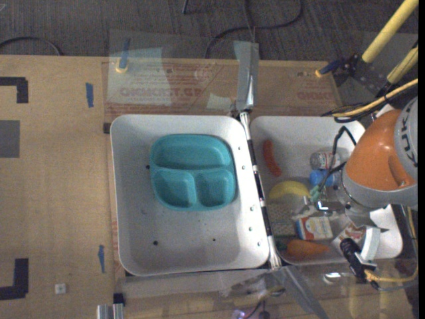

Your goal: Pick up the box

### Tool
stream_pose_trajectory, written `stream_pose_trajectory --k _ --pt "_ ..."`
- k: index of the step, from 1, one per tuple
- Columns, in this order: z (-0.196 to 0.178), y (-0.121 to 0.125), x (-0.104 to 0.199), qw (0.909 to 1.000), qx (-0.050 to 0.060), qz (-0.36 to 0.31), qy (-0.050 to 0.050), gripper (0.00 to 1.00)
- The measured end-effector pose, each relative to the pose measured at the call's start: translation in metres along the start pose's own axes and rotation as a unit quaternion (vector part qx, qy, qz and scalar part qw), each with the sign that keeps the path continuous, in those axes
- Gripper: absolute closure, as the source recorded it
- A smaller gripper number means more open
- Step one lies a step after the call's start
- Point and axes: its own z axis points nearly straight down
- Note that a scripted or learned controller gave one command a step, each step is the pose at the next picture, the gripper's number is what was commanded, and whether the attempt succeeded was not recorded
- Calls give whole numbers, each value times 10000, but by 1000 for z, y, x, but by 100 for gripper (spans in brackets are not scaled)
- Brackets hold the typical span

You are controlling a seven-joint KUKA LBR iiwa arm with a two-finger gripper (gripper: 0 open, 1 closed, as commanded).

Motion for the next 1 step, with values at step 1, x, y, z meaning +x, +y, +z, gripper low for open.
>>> stream_pose_trajectory --k 1 --pt "-78 -6 62 9999 58 -130 21 100"
